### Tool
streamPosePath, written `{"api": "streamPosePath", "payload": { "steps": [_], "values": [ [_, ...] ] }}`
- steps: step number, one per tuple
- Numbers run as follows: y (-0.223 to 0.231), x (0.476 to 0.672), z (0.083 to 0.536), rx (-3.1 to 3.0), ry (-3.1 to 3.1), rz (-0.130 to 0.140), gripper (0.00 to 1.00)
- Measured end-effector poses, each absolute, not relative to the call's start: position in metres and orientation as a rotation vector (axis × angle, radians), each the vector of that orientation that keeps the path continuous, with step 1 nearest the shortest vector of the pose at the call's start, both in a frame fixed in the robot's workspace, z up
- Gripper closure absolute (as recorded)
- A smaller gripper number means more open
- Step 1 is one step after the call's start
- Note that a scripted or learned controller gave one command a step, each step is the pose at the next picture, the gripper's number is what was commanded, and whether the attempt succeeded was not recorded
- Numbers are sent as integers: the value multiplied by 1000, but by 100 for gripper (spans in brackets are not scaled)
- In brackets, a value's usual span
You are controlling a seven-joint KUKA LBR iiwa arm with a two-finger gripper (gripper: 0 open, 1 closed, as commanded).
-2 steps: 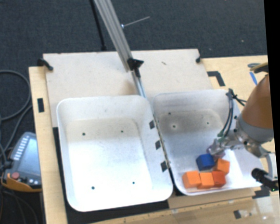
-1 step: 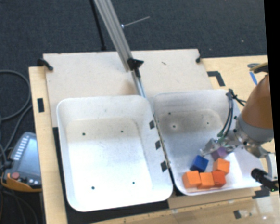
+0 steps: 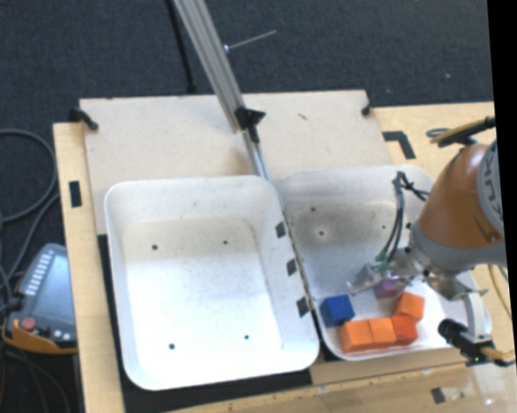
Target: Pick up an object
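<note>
1. Orange blocks (image 3: 380, 331) lie along the right bin's (image 3: 329, 196) near edge, a blue cube (image 3: 337, 309) just beside them.
2. Jaws (image 3: 387, 280) hover above a purple piece (image 3: 391, 286) (whether open or closed, I cannot tell).

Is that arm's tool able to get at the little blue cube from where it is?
Probably yes: the blue cube lies uncovered in the right bin, just beside the tool, apart from the orange blocks.

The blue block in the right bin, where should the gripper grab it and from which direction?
Grip the blue block across its two side faces, coming straight down from above. It sits apart from the orange blocks, but the bin's dividing wall is close on its left.
</note>
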State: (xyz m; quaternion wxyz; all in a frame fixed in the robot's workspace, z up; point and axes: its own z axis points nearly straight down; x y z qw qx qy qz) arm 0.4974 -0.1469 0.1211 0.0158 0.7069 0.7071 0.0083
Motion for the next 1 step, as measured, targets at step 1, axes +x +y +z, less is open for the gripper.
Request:
{"api": "streamPosePath", "payload": {
  "steps": [1],
  "values": [
    [-147,498,121,2200,2199,21,0]
  ]
}}
